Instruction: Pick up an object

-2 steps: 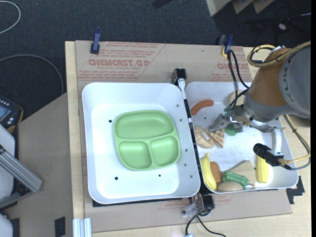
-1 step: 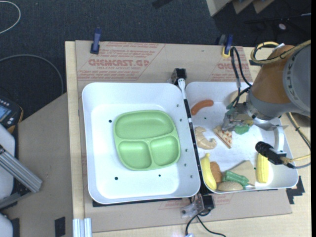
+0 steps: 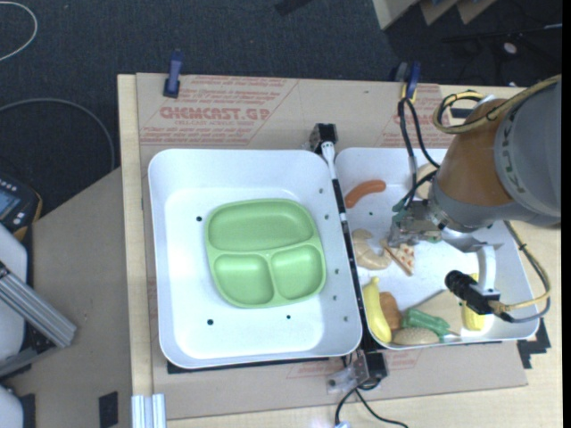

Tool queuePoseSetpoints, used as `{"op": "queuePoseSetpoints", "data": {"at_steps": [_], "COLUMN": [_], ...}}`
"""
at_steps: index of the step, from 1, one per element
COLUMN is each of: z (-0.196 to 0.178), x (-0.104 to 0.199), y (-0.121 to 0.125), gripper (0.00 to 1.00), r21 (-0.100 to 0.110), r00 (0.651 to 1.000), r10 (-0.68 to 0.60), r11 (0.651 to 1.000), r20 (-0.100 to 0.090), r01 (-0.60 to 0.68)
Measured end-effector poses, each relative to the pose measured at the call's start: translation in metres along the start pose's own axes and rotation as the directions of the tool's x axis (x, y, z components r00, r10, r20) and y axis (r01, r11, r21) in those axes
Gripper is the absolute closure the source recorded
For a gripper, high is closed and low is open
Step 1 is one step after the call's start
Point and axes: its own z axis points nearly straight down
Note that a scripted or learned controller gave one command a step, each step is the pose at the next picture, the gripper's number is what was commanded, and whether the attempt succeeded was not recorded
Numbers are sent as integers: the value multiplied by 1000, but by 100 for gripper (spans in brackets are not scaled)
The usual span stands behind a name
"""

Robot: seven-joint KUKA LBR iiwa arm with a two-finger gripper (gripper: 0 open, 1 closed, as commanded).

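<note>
"CHEMCAST G.P." on brown board (image 3: 214, 112)

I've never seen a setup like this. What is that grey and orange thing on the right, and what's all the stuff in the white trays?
That is a robot arm, seen by one camera above the bench. Its gripper hangs low over the right bin, which holds toy food: a sausage, a pizza slice, a banana and other pieces. The left bin holds a green divided plate. Its job is picking up one object; I cannot tell whether it grips anything.
</note>
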Motion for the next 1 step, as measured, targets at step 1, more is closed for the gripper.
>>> {"op": "queuePoseSetpoints", "data": {"at_steps": [1], "z": [-97], "x": [2], "y": [-55], "gripper": [100], "r21": [22], "r00": [1000], "r10": [0], "r11": [1000], "r20": [-11], "r01": [0]}}
